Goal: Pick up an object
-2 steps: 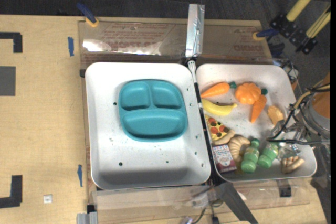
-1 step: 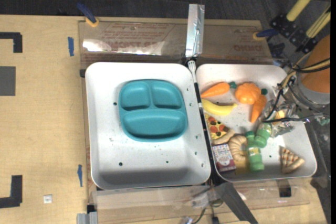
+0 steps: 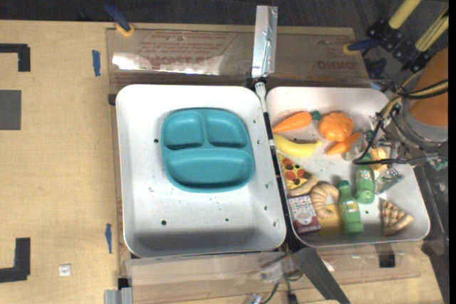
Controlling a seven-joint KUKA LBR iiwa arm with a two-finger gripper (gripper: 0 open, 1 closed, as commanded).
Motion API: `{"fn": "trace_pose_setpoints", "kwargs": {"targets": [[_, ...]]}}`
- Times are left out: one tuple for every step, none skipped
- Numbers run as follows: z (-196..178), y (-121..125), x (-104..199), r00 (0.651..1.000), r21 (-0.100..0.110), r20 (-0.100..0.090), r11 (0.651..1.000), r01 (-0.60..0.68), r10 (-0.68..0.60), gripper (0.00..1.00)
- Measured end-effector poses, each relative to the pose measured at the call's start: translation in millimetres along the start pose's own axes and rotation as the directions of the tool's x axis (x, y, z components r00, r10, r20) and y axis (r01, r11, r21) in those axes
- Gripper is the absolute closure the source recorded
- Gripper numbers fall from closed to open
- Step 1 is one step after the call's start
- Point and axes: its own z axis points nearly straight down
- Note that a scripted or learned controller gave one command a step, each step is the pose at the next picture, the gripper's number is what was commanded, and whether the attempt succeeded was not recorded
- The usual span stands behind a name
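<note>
The grey arm with its orange band [image 3: 431, 107] is leaning in over the far right rim of the right-hand shallow white bin [image 3: 313, 95], its two-finger gripper [image 3: 375, 153] hanging low among cables; whether the jaws are parted or closed, I cannot tell. Sitting left of the gripper in that bin are a small orange pumpkin [image 3: 335, 125], an orange carrot [image 3: 293, 120] and a yellow banana [image 3: 296, 147]; just below it stands a green bottle [image 3: 364, 184]. Further left, the other white bin [image 3: 135, 153] is cradling a teal divided plate [image 3: 207, 149].
</note>
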Motion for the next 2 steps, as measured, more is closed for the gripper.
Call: {"fn": "trace_pose_setpoints", "kwargs": {"targets": [[-1,21,36,0.990,0.000,0.001,0.990,0.138,-0.138,0.00],[-1,43,-6,0.954,0.002,0.004,0.954,0.299,-0.299,0.00]]}}
